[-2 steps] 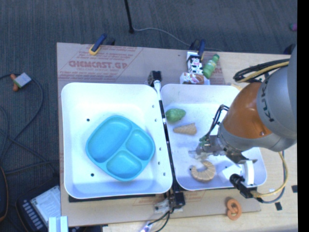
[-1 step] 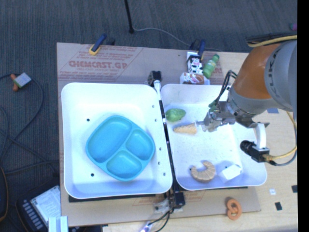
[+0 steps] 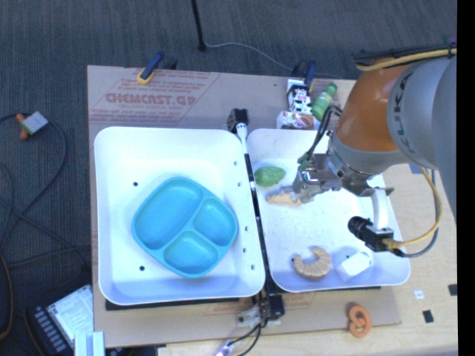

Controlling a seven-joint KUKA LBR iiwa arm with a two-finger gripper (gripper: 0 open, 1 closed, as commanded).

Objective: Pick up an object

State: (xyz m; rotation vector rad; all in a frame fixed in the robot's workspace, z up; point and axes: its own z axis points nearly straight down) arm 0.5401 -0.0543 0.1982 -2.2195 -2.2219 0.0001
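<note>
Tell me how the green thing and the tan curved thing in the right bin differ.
The green object is a rounded, leafy-looking lump; the tan object is a crescent, curved like a bitten ring. The green object lies near the bin's far left corner, close to the gripper; the tan object lies near the front wall, beside a white block. The tan object looks slightly larger. Both lie loose on the floor of the right bin.

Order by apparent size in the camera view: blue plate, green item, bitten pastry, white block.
1. blue plate, by far the largest
2. bitten pastry
3. green item and white block: look too alike to rank
</note>
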